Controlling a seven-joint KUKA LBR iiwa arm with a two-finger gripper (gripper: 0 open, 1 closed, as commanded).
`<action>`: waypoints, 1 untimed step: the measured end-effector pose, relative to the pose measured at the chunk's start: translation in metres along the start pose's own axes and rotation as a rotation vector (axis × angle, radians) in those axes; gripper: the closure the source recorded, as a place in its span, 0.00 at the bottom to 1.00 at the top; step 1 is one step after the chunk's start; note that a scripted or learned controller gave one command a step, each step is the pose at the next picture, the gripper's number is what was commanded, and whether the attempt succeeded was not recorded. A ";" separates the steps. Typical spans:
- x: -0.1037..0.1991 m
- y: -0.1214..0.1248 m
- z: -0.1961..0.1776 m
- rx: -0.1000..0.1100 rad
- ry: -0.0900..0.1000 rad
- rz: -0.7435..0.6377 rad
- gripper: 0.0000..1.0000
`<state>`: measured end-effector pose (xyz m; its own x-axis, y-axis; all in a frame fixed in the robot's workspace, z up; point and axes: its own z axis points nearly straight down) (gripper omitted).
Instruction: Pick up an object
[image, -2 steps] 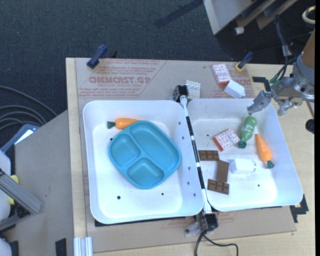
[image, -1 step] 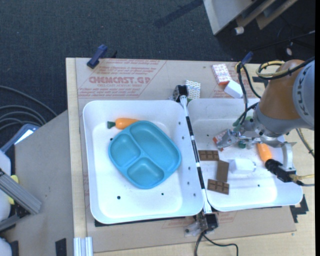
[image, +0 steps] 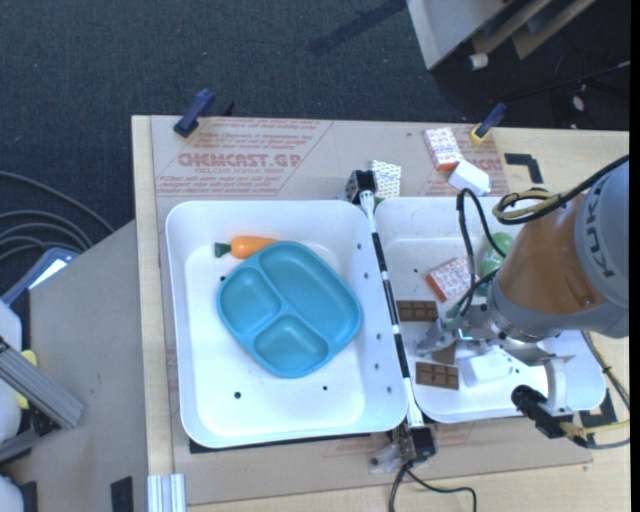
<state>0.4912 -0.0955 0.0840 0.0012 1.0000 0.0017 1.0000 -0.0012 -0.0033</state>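
Brown grid-marked chocolate bar (image: 437, 375), flat, rectangular.

In the left bin (image: 190, 330), a blue divided plate (image: 289, 308) is taking up the middle, with a toy carrot (image: 248, 245) lying just beyond its far-left edge; bare floor is showing along the left wall and across the near side. The divider (image: 385, 300) between the bins is standing as a low ridge. In the right bin (image: 440, 215), the arm (image: 560, 270) is hanging over the right and near half, blocking approach there. Brown chocolate-like blocks (image: 436, 375) are lying near the divider, a red-patterned packet (image: 450, 277) is sitting mid-bin, and a green object (image: 500, 243) is peeking out beside the arm. The far-left corner is lying open.
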 end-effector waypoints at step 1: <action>-0.001 0.054 -0.001 -0.004 -0.001 -0.002 0.00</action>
<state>0.5453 -0.0963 0.0847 -0.0004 1.0000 0.0003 1.0000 0.0004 0.0005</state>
